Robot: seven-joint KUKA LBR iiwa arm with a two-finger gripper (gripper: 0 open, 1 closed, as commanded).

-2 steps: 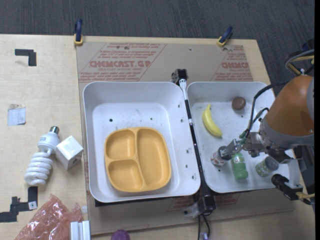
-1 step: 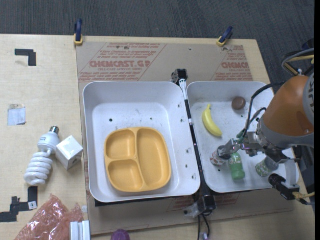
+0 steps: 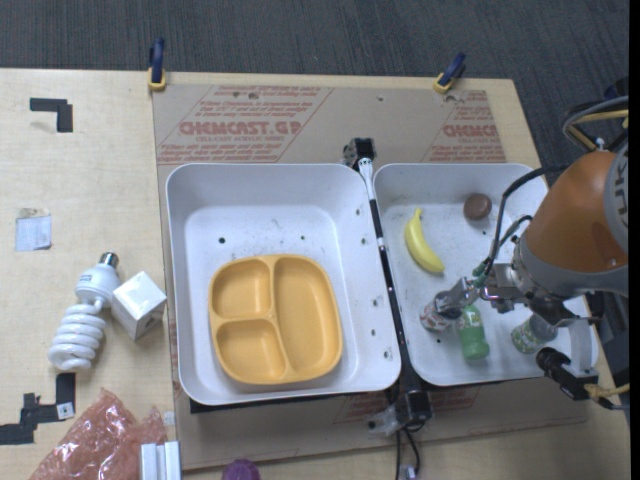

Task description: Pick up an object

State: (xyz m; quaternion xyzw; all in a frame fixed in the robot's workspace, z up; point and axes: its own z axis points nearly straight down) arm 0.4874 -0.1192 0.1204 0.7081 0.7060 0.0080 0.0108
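In the right bin (image 3: 500, 183) lie a yellow banana (image 3: 423, 245), a small brown round object (image 3: 477, 206) and a green bottle (image 3: 472, 334). The arm, grey with an orange band, reaches in from the right. Its gripper (image 3: 446, 308) hangs low over the bin floor, just left of the bottle's top and below the banana. It is close to or touching the bottle; I cannot tell which. A pale green item (image 3: 524, 338) is partly hidden under the wrist.
The left bin (image 3: 190, 268) holds a yellow divided plate (image 3: 273, 319). On the bench to the left lie a spiral light bulb (image 3: 80, 320), a white cube (image 3: 139, 304) and a red mesh bag (image 3: 100, 438).
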